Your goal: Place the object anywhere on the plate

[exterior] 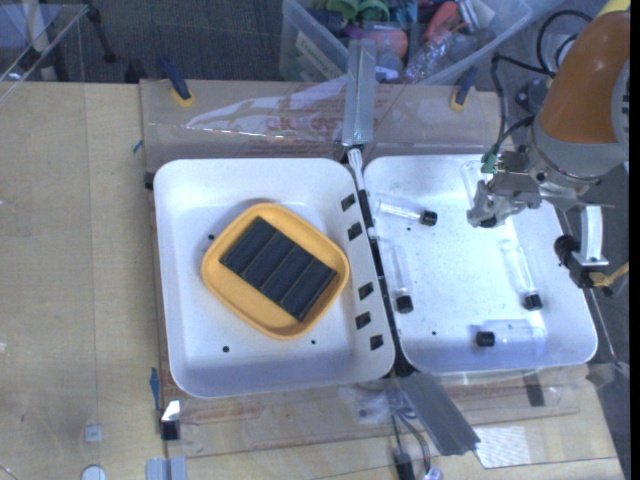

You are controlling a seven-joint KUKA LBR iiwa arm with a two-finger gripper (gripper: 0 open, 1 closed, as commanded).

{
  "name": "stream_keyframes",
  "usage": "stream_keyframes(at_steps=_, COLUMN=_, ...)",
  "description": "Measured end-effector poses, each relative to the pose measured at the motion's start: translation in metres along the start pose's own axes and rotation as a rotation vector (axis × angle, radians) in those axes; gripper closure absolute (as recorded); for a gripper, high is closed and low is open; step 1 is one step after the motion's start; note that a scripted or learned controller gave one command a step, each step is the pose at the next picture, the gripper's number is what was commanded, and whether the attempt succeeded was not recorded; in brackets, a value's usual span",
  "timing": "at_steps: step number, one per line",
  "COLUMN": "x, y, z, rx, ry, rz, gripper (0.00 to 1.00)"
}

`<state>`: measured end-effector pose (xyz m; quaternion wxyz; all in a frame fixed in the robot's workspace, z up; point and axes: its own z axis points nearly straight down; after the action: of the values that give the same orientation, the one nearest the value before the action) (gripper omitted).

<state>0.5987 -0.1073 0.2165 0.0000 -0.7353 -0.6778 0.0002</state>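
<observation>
Looking down on the desk (70, 268), I have the pincer (487, 211) hanging over the far part of the right bin (575, 343). I cannot tell how it is set or whether it has hold of anything.

The objects I take to be the task's are clear tubes with black caps, all in the right bin: one far-left (405, 210), one along the left wall (396, 278), one on the right (520, 273) and one near the front (505, 335).

To do this step well, I would pick the far-left tube, as it lies nearest the pincer, and come down across its width rather than along it.

The left bin (180, 358) holds the yellow plate (222, 273) with a dark ribbed insert (278, 262). A clear tub (300, 23) of coloured toys stands beyond the bins.
</observation>
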Motion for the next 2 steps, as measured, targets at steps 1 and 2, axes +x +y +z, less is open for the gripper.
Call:
stream_keyframes(at_steps=1, x=0.065, y=-0.013, z=0.033, rx=0.004, ry=0.001, rz=-0.106, gripper=1.00)
stream_keyframes(at_steps=2, x=0.129, y=-0.011, z=0.033, rx=0.000, ry=0.000, rz=-0.187, gripper=1.00)
